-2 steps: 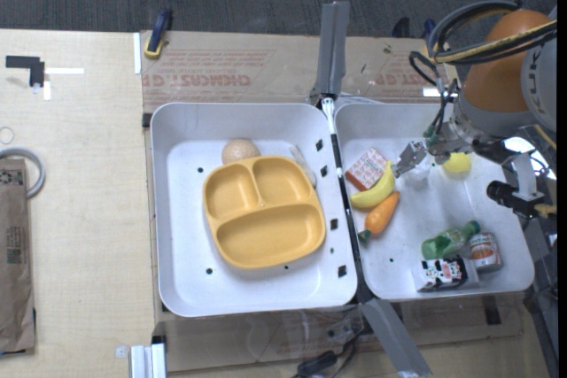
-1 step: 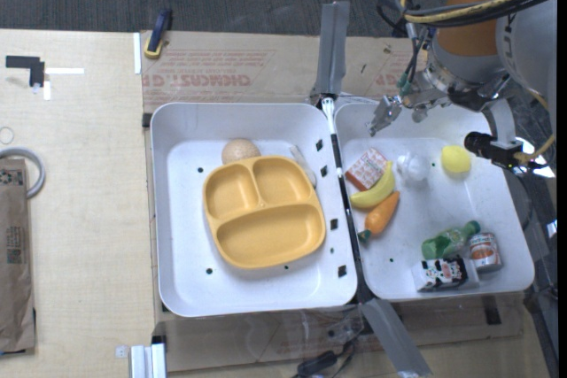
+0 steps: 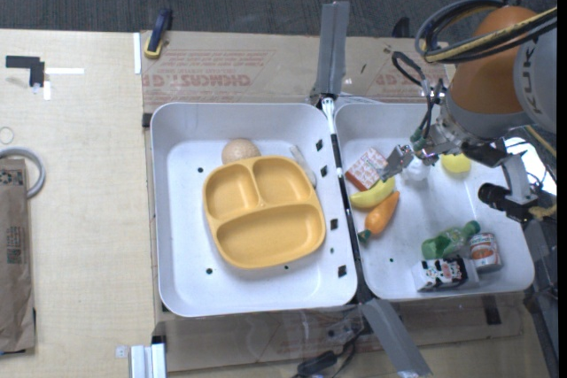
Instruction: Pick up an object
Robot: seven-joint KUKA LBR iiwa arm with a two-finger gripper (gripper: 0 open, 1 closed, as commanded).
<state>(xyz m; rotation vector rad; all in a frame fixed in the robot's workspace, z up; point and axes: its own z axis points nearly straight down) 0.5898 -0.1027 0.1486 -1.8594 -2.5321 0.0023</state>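
A KUKA arm's hand (image 3: 409, 157) hangs low over the right bin (image 3: 514, 279) at the frame's right, its pick not yet made: nothing can be seen between its fingers, and whether they are spread or closed cannot be told at this angle. The candidate objects lie loose on that bin's floor: a banana (image 3: 372, 194) and a carrot (image 3: 382, 213) touching near the divider, a red-and-white packet (image 3: 365, 167) just above them, a small yellow lemon-like piece (image 3: 455, 163) near the wrist, and, toward the lower right, a green bottle (image 3: 448, 239), a tin can (image 3: 484, 251) and a black-and-white carton (image 3: 442, 273). The hand sits nearest the packet and banana, tilted leftward. In the left bin (image 3: 168, 217), a yellow divided plate (image 3: 264, 211) and a beige ball (image 3: 239, 150) rest untouched. Judging by this, grasp and lift remain ahead.
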